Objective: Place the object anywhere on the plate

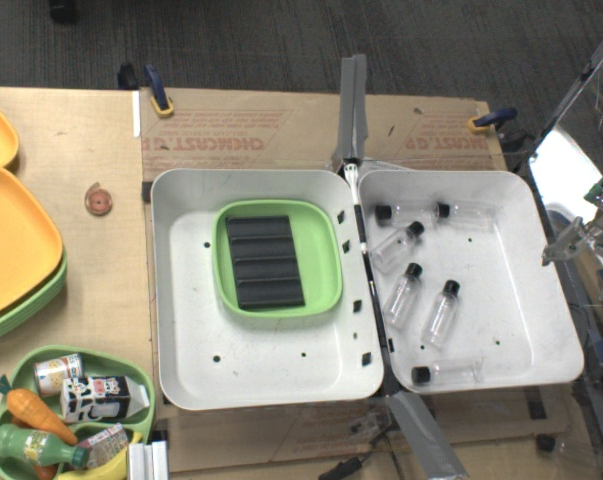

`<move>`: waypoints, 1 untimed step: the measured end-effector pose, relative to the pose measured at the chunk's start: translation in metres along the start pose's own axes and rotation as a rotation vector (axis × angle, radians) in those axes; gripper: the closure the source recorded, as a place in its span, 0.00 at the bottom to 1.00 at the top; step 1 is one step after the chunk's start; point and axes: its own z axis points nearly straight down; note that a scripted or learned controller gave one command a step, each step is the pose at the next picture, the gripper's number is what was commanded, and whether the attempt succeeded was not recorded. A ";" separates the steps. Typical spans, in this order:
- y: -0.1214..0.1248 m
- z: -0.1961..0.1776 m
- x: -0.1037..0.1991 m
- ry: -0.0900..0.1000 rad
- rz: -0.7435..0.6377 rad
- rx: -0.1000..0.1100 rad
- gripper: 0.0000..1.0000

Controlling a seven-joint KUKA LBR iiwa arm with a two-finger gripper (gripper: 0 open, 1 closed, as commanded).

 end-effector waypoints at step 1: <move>0.015 -0.120 0.005 -0.001 0.414 0.001 0.00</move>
